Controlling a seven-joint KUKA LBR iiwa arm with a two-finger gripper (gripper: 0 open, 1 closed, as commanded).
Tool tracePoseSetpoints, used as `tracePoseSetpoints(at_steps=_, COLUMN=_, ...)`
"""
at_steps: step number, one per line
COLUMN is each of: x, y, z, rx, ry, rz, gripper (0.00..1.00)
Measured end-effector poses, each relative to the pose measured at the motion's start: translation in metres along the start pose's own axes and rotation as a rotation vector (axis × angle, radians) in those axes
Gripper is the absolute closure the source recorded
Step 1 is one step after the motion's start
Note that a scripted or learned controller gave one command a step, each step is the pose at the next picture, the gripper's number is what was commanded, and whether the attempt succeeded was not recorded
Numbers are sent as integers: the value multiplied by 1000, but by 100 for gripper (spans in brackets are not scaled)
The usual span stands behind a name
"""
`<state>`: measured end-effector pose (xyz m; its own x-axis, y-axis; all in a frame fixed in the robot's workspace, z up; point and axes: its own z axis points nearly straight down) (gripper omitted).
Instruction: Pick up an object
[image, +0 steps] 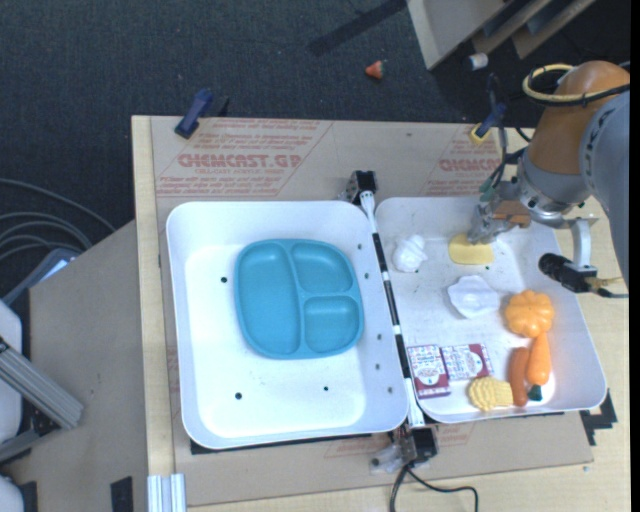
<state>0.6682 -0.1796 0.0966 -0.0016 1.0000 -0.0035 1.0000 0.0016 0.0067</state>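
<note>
Cheese (471, 251), a pale yellow wedge with a smooth, matte plastic look, lies near the back of the right bin (585, 390), touching the gripper (484, 229), whose tips press down at its top edge; I cannot tell how wide it stands. Nearby sit a crumpled white wad (408, 254), a ribbed orange pumpkin (528, 312) and a glossy carrot (538, 361). A smooth blue divided tray (298, 298) fills the left bin (200, 400).

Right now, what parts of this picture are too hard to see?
- Pale yellow block: the grey gripper covers its top edge, so contact is unclear.
- Small red-and-white printed card: print too small to read.
- Orange carrot toy: its lower end is tucked behind the yellow corn toy.
</note>
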Motion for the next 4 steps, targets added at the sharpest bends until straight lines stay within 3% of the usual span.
tracePoseSetpoints(at_steps=1, x=0, y=0, z=0, rx=1, ry=0, rz=0, gripper=0)
tracePoseSetpoints(at_steps=2, x=-7, y=-2, z=12, rx=5, ry=2, rz=2, gripper=0)
tracePoseSetpoints(at_steps=3, x=-7, y=0, z=0, rx=1, ry=0, rz=0, gripper=100)
tracePoseSetpoints(at_steps=4, x=-7, y=0, z=0, rx=1, ry=0, rz=0, gripper=0)
